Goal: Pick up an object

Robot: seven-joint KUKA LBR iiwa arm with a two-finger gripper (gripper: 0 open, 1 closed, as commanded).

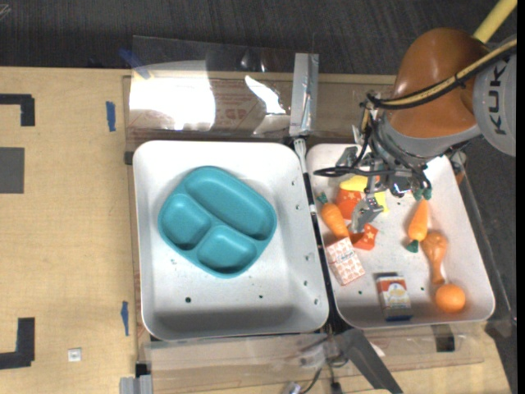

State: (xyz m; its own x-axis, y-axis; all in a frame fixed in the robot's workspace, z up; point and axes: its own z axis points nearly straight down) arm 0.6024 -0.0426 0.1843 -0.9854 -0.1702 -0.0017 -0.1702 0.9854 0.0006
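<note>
Hand (pixel 371 208) is low in right bin (pixel 476 294), over red and yellow toy pieces (pixel 354 195); grip state unreadable. Carrot (pixel 418 220) just right of it, orange (pixel 449 298) near front corner. Teal divided tray (pixel 216 219) sits in left bin (pixel 164 302).

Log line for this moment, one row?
end effector: low in right bin, over red items | grasp: unconfirmed | left bin: teal tray | task: pending

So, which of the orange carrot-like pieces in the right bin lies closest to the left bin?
The stubby carrot beside the dividing wall, just left of the end effector. The other carrot lies further right.
</note>
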